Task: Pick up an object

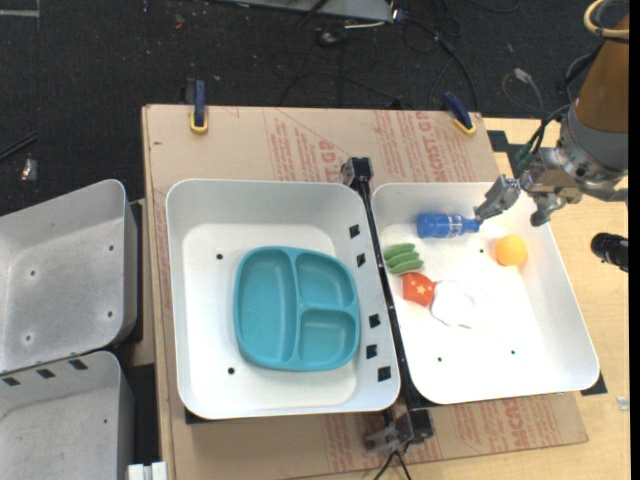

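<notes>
Plastic divided tray [297, 308], teal, lies alone in the left bin [190, 268], nearest of anything to where I stand. Taking the right bin [560, 358] as the marker: its front half is bare, and the candidates sit in its back half. A white piece [455, 305] lies near its middle, touching a small red one [419, 289]; a green pod [402, 258] rests just beyond, by the bin's left wall. Farther back lies a blue bottle-like thing [445, 226], and an orange ball [511, 252] sits beside the bin's right wall. Over the bin's back right corner hangs the gripper [520, 203], jaws spread and holding nothing, one finger close to the blue piece's end. My worry is that the jaws, if they descend here, straddle the gap between blue piece and ball: a finger could nudge the ball rolling away, or clip the bin's rim, and close on air.
</notes>
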